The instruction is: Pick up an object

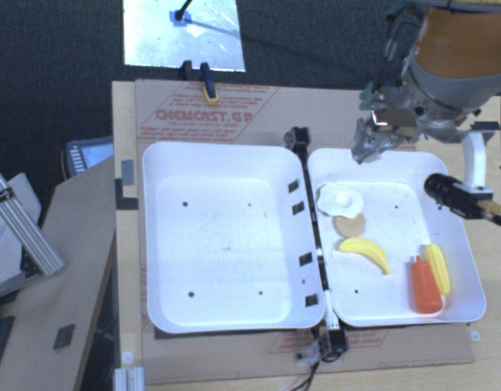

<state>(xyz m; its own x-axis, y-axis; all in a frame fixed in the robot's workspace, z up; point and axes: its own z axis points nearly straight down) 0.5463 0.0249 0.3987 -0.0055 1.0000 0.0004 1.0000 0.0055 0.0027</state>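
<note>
The right bin [446,206] holds a white fried egg toy [340,199], a tan round piece [349,224] just below it, a yellow banana [365,252], an orange-red bottle [425,285] and a yellow corn cob [437,267]. My gripper [369,147] hangs over the bin's far left corner, above and behind the egg. Nothing shows between its fingers.
The left bin [164,218] sits beside the right one, joined by a black clamped seam [309,226]. A black cylindrical fixture [454,195] juts in at the right bin's right rim. A shiny metal sheet [183,23] lies beyond the cardboard.
</note>
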